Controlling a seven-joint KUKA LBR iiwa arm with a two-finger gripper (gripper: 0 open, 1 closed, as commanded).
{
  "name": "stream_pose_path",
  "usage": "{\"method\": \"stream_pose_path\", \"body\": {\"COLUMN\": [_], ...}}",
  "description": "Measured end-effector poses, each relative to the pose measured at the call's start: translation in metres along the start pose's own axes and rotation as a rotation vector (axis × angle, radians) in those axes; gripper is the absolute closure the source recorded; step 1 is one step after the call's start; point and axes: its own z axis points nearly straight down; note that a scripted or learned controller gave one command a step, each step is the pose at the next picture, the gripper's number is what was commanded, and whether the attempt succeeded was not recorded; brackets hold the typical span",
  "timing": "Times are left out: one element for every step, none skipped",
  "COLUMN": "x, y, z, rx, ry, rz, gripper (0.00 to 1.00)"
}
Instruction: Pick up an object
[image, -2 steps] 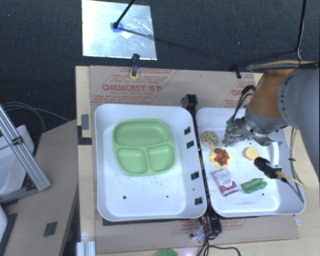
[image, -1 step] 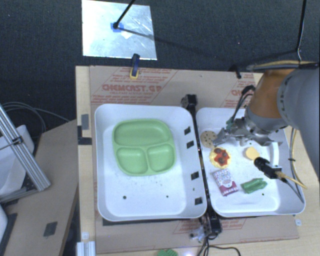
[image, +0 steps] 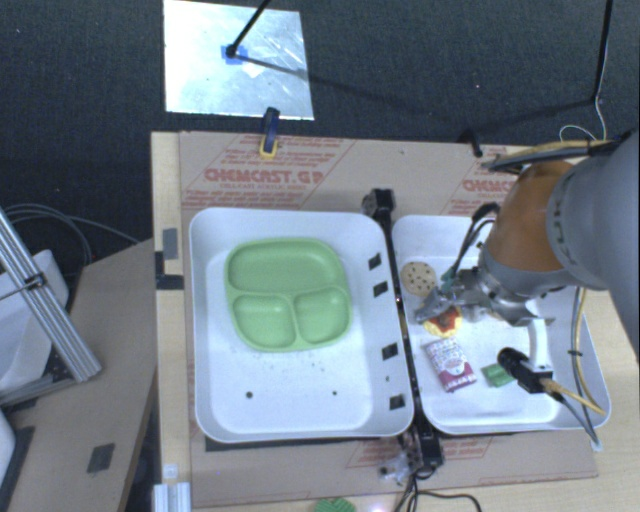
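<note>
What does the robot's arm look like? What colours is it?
The arm is fat and round, like a big pipe. Most of it is smooth grey, with a wide orange band near the wrist. Thin dark cables curl along the orange part down to the gripper, which is a small metal-grey piece with little parts packed together.

Single fixed camera above bench, angled down on both bins, mid-distance
</note>
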Motion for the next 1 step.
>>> {"method": "stream_pose_path", "body": {"x": [-0.0014], "y": [0.0040], "z": [-0.0137], "rx": [-0.010], "ry": [-0.002], "rz": [0.000], "gripper": [1.00]}}
